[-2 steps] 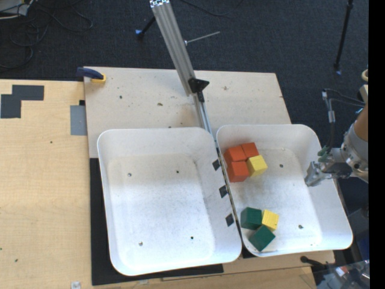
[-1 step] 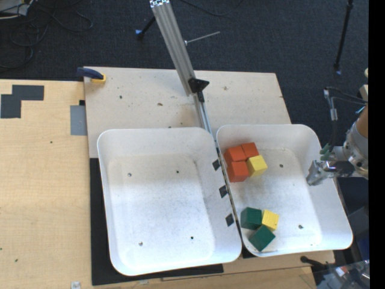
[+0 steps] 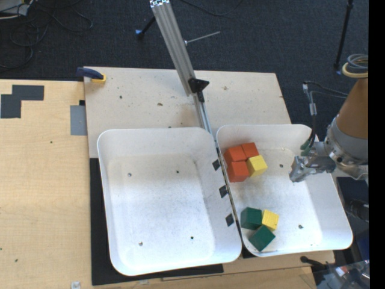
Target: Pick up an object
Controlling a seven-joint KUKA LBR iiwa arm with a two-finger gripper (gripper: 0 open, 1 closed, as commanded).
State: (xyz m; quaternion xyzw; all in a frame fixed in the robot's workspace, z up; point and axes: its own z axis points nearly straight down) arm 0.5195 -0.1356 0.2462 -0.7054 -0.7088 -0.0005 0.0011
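My hand point(image 3: 299, 172) hangs over the right side of the right bin point(image 3: 337, 209), nothing between its fingers; whether they stand wide or narrow I cannot tell. Nearest candidates — an orange block point(image 3: 238, 161) touching a yellow cube point(image 3: 257, 165), well apart from me toward the divider. These look rigid, light, flat-faced; the yellow cube's free sides should suit a pinch. Green blocks point(image 3: 255, 226) lie nearer the front rim.
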